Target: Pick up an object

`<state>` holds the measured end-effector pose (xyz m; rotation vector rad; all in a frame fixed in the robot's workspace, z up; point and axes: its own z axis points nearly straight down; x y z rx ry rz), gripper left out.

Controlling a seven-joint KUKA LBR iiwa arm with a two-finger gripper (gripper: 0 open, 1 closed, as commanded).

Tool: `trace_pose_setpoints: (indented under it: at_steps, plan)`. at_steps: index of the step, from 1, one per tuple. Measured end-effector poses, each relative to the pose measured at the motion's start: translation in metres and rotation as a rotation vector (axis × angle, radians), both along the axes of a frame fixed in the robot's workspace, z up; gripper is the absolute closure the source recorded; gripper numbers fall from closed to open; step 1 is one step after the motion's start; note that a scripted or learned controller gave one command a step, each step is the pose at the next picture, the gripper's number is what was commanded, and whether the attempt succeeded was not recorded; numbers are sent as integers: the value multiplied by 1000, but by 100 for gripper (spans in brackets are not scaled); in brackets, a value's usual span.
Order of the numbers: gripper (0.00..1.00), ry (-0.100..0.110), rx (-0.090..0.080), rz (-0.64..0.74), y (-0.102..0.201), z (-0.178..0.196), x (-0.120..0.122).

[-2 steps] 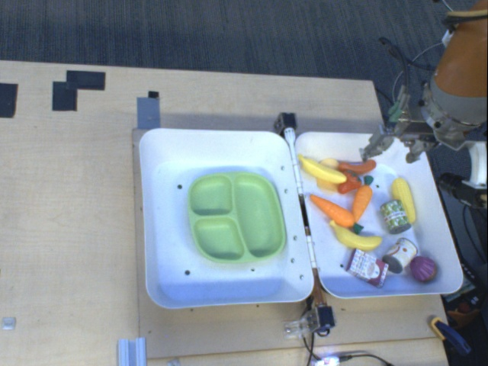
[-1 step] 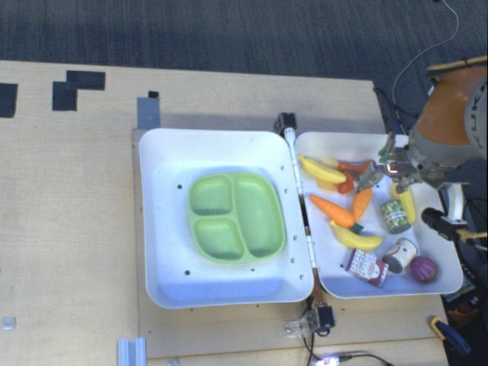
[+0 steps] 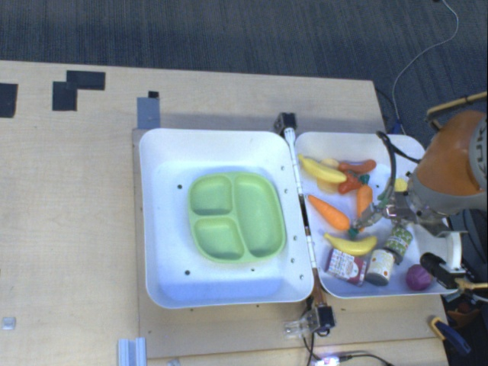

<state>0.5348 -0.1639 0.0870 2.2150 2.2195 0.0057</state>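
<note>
Far off to my left sits the left bin, carrying a green divided plate with three compartments; it lies well away from my gripper. Between that bin and me runs the seam where the two bins meet, and just past it begins the right bin, over which I am working.

Nearest my fingertips on the left is an orange carrot, and just below them lies a yellow banana. A second banana rests farther up, beside a red pepper. Another small carrot stands right next to my gripper. Below me are a red packet and a small can; a green bottle sits close under my wrist, and a purple plum-like fruit lies beyond that to my right.

I am down low among the produce, fingertips near the banana and carrot. Whether my fingers are spread or pressed together I cannot tell; they are too small and dark against the clutter. Nothing is visibly between them, so I judge the pick as not yet made: the grasp and the lift remain.
</note>
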Motion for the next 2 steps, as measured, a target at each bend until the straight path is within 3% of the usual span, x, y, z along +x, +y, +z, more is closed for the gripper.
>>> trace_pose_setpoints:
  at_steps: [1, 2]
  plan:
    - [100, -7, -1, 1, 0, 12, 2]
    - [100, 1, 1, 3, 38, 126, -20]
